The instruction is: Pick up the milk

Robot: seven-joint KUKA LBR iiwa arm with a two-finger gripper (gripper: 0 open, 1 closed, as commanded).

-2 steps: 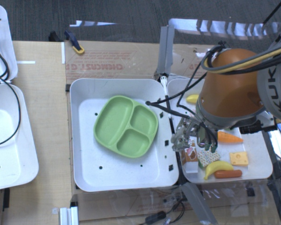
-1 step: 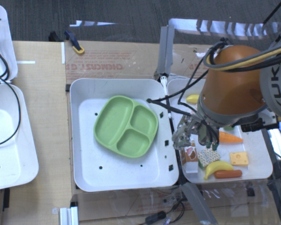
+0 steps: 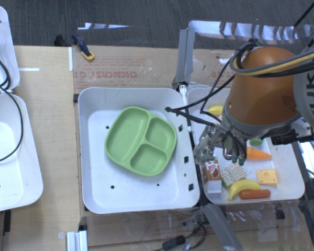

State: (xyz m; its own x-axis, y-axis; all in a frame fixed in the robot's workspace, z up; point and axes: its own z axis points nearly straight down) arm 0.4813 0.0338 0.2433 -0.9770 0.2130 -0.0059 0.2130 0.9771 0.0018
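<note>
Two bins side by side on table (image 3: 52, 82); left bin (image 3: 94, 192) holding divided plate (image 3: 141, 140), near centre, tilted slightly; right bin (image 3: 290, 190) under arm (image 3: 267, 88), reaching in from right; end effector (image 3: 222, 150) hanging over right bin's left part, near wall shared with left bin; milk carton (image 3: 213, 170) just below end effector, against left wall; round waffle-like piece (image 3: 233, 174) right of carton, touching banana (image 3: 243, 187); sausage (image 3: 255, 194) just beside banana, nearest front rim; cheese wedge (image 3: 267, 177) right of banana; carrot (image 3: 258, 153) behind cheese; second banana (image 3: 215, 110) at back, partly hidden by arm; clamp (image 3: 83, 48) on table behind left bin.
</note>
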